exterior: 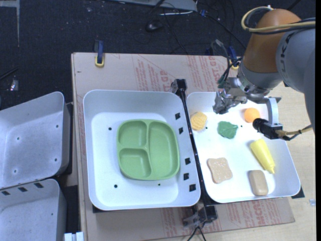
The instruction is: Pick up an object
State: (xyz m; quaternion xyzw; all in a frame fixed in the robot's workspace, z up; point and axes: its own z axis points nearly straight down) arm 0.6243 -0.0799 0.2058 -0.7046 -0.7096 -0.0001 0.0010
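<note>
While the tool (223, 106) hovers, green leaf (227, 130) lies just below (untouched).

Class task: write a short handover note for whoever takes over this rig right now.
Gripper: low over the far end of the right bin, nothing visibly held; whether the jaws are open is unclear.
Right bin holds: green piece just beside the gripper, yellow ridged piece, orange ball, yellow bottle-shaped piece, toast slice, tan block.
Left bin: green divided plate.
Done: nothing lifted.
Left: grasp and lift one item.
</note>
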